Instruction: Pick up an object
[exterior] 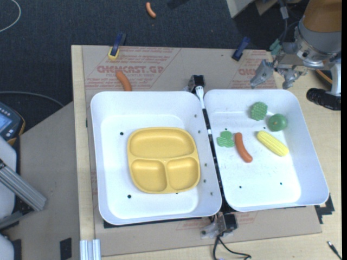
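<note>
In the right bin (303, 172) lie a bumpy green piece (258, 111), a round green fruit (277, 122), a yellow corn cob (272, 143), an orange sausage (243, 147) and a small green leafy piece (225, 139). My gripper (275, 76) hangs above the cardboard just beyond that bin's far edge, up and slightly right of the bumpy green piece. Its two fingers stand apart, open, with nothing between them.
The left bin (103, 145) holds a yellow divided plate (162, 159). A second orange sausage (124, 80) lies on the cardboard behind the left bin, and another (150, 9) on the dark floor. Blue clamps (115, 46) (241, 49) grip the board's far edge.
</note>
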Robot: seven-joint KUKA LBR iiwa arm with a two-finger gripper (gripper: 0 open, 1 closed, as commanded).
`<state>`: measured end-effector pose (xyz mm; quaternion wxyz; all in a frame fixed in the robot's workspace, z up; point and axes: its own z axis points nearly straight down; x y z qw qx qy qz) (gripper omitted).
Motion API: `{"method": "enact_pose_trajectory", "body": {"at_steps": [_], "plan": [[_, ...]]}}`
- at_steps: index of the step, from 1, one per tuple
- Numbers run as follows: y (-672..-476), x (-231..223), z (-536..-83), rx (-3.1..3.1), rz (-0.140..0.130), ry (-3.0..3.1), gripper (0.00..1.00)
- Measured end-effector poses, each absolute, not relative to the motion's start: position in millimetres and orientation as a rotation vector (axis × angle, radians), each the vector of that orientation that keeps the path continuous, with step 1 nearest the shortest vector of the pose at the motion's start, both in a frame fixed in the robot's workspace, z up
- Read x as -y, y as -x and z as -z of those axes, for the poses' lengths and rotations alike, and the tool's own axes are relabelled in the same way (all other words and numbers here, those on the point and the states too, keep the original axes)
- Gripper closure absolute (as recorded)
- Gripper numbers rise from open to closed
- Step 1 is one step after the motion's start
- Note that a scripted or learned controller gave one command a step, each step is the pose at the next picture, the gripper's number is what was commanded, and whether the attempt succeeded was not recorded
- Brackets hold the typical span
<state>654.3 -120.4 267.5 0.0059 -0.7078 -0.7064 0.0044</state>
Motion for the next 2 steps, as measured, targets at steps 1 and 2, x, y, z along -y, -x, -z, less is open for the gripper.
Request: {"method": "enact_pose_trajectory", "body": {"at_steps": [1, 2], "plan": [[-656.3, 120.3, -275.5, 2.221, -0.001, 2.221, 0.0], [-653.7, 119.8, -211.9, 2.217, -0.007, 2.218, 0.0]]}}
